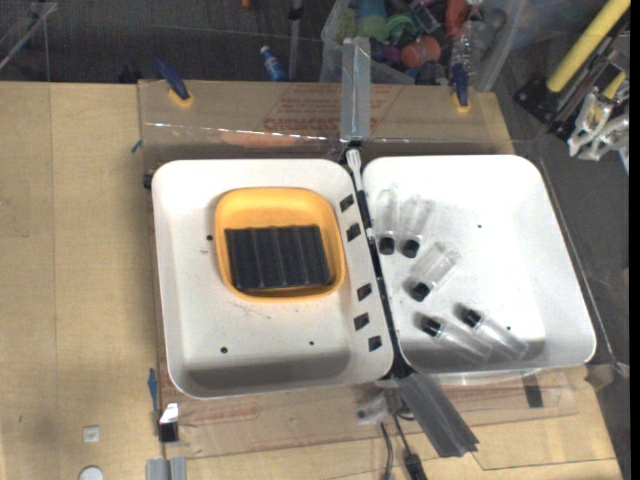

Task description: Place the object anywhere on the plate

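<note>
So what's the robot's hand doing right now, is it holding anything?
Hand: cannot be told, open or closed; it is too blurred, up beyond the far corner of the right bin.

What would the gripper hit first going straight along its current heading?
Hard to call. The gripper sits top right, beyond the right bin, heading unclear. If it points down, it likely meets the dark surface beside the bin first, not the clear vials.

At about two o'clock, by the frame's edge, the gripper [604, 124] is showing as a pale grey-white, blocky, angular assembly with dark recesses; finer markings are blurring out.
</note>
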{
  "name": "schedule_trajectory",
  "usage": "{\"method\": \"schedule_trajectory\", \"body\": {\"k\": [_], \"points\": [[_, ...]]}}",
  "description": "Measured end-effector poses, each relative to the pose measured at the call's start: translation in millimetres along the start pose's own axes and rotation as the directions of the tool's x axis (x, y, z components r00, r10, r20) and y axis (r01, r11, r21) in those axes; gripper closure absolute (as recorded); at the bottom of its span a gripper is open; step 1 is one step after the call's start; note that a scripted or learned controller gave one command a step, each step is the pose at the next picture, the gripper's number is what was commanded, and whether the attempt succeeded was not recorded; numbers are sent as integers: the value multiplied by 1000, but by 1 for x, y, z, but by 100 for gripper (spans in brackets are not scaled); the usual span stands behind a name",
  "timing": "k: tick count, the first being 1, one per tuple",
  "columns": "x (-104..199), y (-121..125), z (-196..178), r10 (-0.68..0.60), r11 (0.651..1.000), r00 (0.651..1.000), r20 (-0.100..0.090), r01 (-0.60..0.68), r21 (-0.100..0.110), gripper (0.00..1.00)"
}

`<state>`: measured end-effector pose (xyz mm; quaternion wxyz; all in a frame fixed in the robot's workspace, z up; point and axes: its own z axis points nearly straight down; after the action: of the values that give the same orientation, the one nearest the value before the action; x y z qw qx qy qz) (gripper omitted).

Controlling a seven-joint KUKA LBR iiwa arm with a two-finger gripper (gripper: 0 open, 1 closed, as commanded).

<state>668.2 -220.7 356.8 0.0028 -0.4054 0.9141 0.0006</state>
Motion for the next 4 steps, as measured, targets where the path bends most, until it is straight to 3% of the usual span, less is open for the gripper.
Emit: {"method": "schedule_trajectory", "body": {"k": [1, 2, 3, 4], "points": [[-1, 0, 8, -104, 995, 995, 0, 104, 0, 100], [0, 0, -6, -402, 916, 916, 1, 402, 5, 100], [0, 0, -5, -571, 821, 821, 1, 571, 3, 100], [0, 0, -29, -786, 618, 618, 0, 786, 3, 100]]}}
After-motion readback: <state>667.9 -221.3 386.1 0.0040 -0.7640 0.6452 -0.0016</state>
